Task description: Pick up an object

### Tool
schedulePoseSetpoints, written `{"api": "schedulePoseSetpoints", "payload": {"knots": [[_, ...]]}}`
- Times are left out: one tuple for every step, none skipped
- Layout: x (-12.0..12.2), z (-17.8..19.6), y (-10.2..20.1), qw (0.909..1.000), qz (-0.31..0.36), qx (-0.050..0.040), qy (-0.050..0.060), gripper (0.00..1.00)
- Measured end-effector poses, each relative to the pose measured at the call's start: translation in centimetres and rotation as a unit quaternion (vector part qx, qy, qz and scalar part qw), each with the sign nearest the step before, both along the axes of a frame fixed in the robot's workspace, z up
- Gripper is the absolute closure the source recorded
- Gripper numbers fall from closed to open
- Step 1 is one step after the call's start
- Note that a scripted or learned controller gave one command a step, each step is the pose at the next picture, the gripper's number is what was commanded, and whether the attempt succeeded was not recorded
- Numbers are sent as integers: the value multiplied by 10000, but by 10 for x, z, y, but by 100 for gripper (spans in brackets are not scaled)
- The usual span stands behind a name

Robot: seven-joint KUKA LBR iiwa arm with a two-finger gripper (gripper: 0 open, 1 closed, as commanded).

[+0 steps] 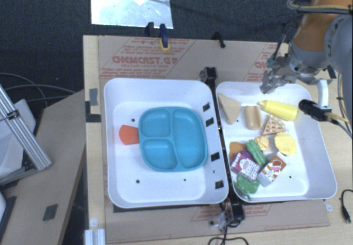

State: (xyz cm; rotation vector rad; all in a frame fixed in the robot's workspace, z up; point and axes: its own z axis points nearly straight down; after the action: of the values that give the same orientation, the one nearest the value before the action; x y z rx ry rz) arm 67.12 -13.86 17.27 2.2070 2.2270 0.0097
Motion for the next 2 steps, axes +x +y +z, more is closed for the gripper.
{"api": "schedulePoseSetpoints", "payload": {"knots": [[-63,66,65,10000,5,14,18,100],[-94,-42,55,9999,-46,7,93,100]]}}
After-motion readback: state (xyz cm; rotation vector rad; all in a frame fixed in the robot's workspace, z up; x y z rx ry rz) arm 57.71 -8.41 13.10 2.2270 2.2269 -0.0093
